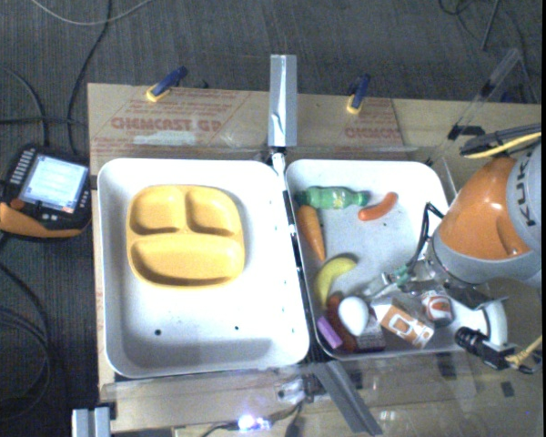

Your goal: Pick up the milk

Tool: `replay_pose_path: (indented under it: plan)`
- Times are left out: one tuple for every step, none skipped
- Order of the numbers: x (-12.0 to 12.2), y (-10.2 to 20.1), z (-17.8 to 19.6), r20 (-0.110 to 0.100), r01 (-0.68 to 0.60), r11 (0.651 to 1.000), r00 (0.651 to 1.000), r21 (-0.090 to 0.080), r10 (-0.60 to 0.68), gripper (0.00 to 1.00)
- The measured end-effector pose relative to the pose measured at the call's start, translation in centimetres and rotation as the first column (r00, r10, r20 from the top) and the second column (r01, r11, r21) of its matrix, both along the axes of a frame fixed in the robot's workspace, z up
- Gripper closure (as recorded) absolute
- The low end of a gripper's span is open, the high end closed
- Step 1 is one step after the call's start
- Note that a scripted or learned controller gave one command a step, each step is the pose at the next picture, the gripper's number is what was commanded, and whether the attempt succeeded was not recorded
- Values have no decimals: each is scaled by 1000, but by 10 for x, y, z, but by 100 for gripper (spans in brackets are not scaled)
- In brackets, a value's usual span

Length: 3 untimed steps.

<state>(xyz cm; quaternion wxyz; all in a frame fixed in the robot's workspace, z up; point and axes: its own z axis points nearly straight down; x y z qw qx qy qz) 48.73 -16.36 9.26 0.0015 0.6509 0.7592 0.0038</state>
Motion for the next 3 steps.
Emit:
replay_pose_path:
  plan:
    - [10,-41,39,-7,-12,1000,1000,-3,12,0]
    - [13,-23,18,39,-142,990,989,-17,143,0]
    - [2,15,-2,10,-251,968,968,-21,251,0]
